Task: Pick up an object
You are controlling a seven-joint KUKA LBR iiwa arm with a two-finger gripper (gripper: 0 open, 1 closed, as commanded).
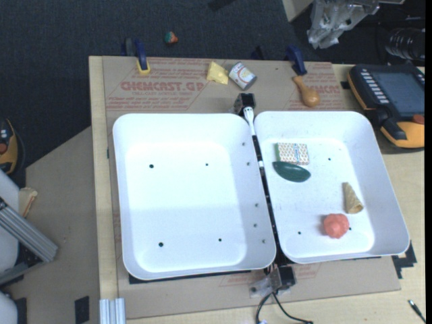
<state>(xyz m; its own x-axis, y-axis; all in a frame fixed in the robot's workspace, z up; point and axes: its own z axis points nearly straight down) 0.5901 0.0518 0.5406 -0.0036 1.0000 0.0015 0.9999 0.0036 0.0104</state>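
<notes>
**Right bin: four items, gripper up high**

At top right, gripper (329, 27) hangs above the bench, well apart from both bins (jaw state: cannot tell). Right bin (378, 147) holds a box (292, 153) touching a green piece (292, 172), a cone (352, 198), and a pink ball (335, 225). Left bin (128, 181) sits beside it.

The right bin (378, 181) holds a patterned box (292, 153) touching a dark green pod (292, 173), a cone (352, 198), a pink lump (335, 225).
</notes>
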